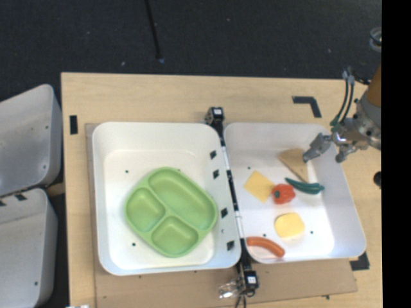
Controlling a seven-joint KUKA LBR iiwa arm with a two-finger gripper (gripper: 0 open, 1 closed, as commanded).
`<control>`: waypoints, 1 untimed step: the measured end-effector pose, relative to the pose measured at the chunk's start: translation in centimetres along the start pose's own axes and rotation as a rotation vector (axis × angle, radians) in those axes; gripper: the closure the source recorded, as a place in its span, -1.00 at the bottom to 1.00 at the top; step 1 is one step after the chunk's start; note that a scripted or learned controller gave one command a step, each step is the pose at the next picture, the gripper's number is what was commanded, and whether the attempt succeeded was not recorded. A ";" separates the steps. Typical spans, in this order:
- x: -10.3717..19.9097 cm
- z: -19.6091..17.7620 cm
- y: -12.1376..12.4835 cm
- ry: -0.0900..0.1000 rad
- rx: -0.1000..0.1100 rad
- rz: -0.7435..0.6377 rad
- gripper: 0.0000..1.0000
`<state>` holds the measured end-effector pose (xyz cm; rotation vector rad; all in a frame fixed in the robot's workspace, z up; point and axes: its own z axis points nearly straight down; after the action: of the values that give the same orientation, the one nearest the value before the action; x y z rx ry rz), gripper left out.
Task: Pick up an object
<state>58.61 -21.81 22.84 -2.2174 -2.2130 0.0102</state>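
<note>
Hand [329,147] seemingly spread, grasping nothing, over right bin [257,140] with 6 food pieces; left bin [103,140] has 1 green tray [170,212].

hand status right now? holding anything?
Hand: above the right bin's upper right corner, next to the tan wedge. Nothing visibly held. Open or shut: cannot be told.

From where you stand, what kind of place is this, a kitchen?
Probably a robot test bench, not a kitchen. Two shallow white bins sit on a plywood board, a grey arm's gripper reaches in from the right, and the food, like the sausage, looks like plastic toys.
</note>
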 end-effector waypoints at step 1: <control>0.0 -0.7 0.3 -0.002 -0.012 -0.002 -1.00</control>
<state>58.87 -21.77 23.55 -2.2223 -2.2227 -0.0006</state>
